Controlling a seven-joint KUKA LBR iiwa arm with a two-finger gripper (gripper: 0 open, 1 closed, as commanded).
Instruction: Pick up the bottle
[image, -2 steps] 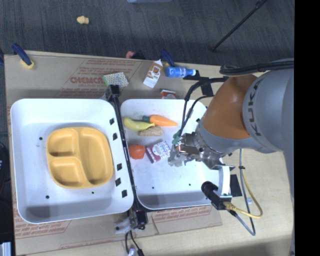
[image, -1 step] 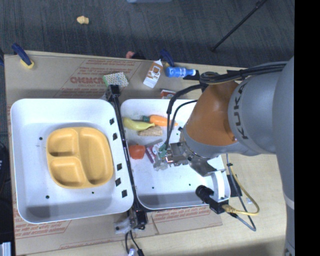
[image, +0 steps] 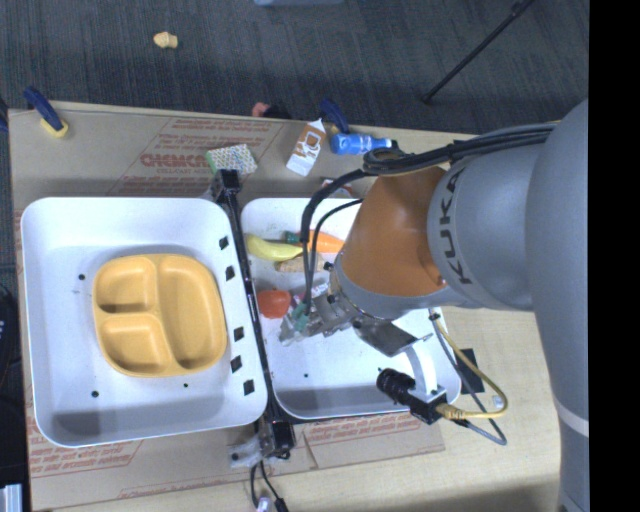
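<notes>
1. claw (image: 303, 322): low inside the right bin (image: 330, 402), near that bin's left wall. the grey arm (image: 500, 220) with its orange band (image: 395, 235) sits over the claw and covers its upper part. whether the claw is released or clenched cannot be told.

2. task item: a small pale greenish object (image: 295, 320) lies at the claw tip, touching or just under it. it is blurred and partly covered, so whether it is the bottle cannot be told. its long axis and the way it points cannot be read.

3. items near the claw:
- red object (image: 273, 300): just up and left of the claw, close to the greenish object.
- banana (image: 268, 248): further up from the claw, lying roughly crosswise in the bin.
- orange object (image: 324, 241): up and slightly right of the claw, its right end hidden under the orange band.

4. well left of the claw, past the divider, the left bin (image: 60, 230) holds a yellow divided plate (image: 160, 312).

5. hidden or cut off: the right half of the right bin lies under the arm. a black fitting with a yellow cable (image: 470, 408) hangs down and right of the claw.
</notes>
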